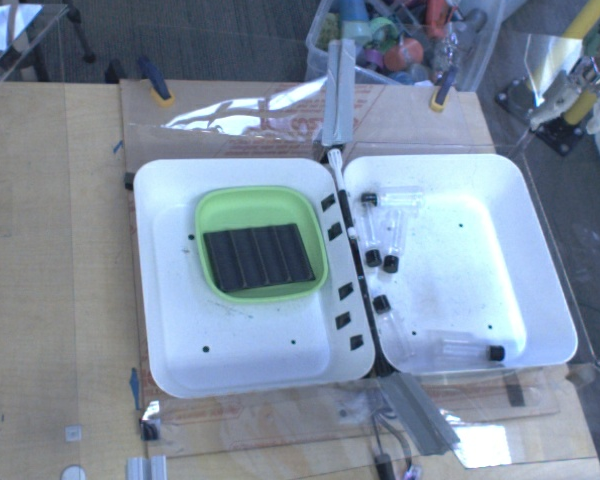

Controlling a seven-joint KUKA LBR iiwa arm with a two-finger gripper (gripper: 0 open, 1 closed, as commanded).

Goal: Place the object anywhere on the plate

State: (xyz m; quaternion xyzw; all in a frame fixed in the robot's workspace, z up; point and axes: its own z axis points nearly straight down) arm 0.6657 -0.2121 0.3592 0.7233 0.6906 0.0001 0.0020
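A square green plate (260,197) with rounded corners sits in the left white bin (240,363), slightly left of the bin's middle. On the plate lies a dark grey ribbed rectangular object (258,258), flat and within the rim, covering most of the plate's floor. Nothing is touching the object or the plate.
The right white bin (480,198) holds several clear vials with black caps: one near the top left (392,200), some along its left wall (382,240), one at the bottom right (470,349). A clear box of coloured toys (410,18) stands behind the bins.
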